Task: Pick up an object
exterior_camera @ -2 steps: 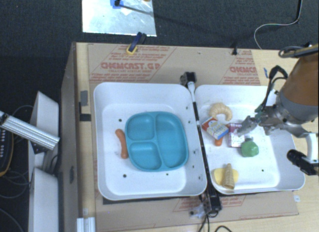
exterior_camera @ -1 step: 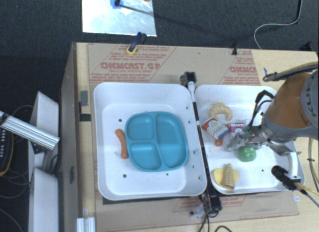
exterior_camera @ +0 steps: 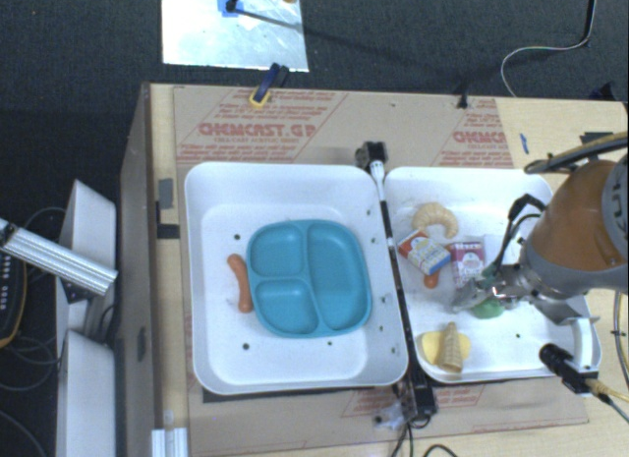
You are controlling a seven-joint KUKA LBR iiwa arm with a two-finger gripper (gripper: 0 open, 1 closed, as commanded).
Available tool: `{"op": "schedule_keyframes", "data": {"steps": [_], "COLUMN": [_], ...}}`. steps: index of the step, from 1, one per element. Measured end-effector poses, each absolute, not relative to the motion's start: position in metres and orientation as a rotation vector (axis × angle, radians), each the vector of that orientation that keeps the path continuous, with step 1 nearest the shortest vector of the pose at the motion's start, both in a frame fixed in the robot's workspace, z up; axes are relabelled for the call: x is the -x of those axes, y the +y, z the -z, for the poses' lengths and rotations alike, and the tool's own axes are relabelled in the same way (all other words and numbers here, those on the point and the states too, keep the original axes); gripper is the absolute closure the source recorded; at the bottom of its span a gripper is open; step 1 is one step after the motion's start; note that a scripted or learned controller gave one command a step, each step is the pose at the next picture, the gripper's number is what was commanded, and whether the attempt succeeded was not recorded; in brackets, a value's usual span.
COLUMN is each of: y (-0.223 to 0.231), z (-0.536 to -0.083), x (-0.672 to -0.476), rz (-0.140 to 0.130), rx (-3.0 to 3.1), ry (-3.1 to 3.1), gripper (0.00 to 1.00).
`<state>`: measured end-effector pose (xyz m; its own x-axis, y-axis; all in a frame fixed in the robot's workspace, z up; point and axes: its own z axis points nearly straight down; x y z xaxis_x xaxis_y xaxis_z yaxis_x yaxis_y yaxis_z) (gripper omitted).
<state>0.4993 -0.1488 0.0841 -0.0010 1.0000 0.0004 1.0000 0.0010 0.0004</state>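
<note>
Gripper (exterior_camera: pixel 474 295) low in right bin (exterior_camera: pixel 511 188), finger state indiscernible; green object (exterior_camera: pixel 486 309) at its 4 o'clock; centre before closing.

The grey arm (exterior_camera: pixel 590 239) with its orange band reaches in from the right, claw (exterior_camera: pixel 475 294) angled low.

I work in a robotics lab, set up for testing rather than living. My desk (exterior_camera: pixel 295 131) is topped with a printed cardboard sheet, and two shallow white bins (exterior_camera: pixel 285 185) sit side by side on it, clipped together at the middle. Dark carpet (exterior_camera: pixel 79 52) surrounds it, with a loose cable (exterior_camera: pixel 550 47) trailing at the upper right and a reflective panel (exterior_camera: pixel 231 13) at the upper left. The bins hold toy food and a blue divided plate (exterior_camera: pixel 310 278).
</note>
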Motion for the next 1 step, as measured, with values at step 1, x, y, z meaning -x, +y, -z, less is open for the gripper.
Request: {"op": "schedule_keyframes", "data": {"steps": [1], "y": [-0.1487], "z": [-0.0948], "x": [-0.5006], "rz": [0.004], "rx": [2.221], "ry": [-2.225], "gripper": [1.00]}}
